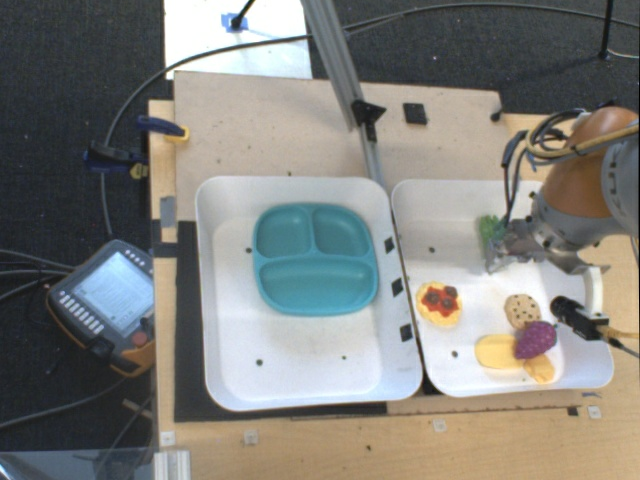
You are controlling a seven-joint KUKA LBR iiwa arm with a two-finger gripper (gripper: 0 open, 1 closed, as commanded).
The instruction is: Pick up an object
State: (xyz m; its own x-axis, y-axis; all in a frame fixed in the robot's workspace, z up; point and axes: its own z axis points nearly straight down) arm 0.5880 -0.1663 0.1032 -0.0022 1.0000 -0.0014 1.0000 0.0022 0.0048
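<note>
Green toy (489, 230) in right bin (420, 200), end effector (497, 258) just beside it, grip state unclear, teal plate (314, 258) in left bin (225, 298).

We see the claw (497, 251) low in the right bin (440, 208) beside a green toy (489, 229); nearby lie a small pizza (439, 303), cookie (520, 310) and purple grapes (535, 339); a teal divided plate (315, 259) fills the left bin (225, 348)
</note>
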